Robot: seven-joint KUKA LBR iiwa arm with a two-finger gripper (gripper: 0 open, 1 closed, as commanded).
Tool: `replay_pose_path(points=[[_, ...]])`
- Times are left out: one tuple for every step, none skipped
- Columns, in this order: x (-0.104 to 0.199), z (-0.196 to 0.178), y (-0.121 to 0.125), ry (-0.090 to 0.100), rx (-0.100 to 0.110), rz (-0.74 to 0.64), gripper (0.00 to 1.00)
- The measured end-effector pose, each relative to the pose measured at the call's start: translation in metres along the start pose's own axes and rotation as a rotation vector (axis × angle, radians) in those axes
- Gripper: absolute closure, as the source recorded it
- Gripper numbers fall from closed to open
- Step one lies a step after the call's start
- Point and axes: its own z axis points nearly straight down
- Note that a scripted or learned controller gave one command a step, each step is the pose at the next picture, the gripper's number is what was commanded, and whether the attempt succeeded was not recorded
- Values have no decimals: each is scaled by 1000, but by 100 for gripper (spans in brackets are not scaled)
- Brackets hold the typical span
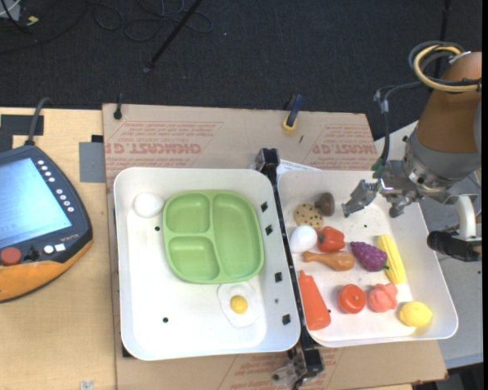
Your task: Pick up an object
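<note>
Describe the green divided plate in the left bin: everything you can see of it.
The green divided plate is a light green, rounded-rectangle tray that looks like smooth plastic, with raised ridges splitting it into three compartments: two above, one wider below. It lies flat, right way up, near the middle of the left bin, turned slightly askew to the bin's walls. All three compartments hold nothing. A fried egg toy lies just below its lower right corner, close or just touching; a white egg sits apart at its upper left.
</note>
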Motion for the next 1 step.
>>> replay_pose_path(points=[[0, -6, 2, -2, -10, -1, 0]])
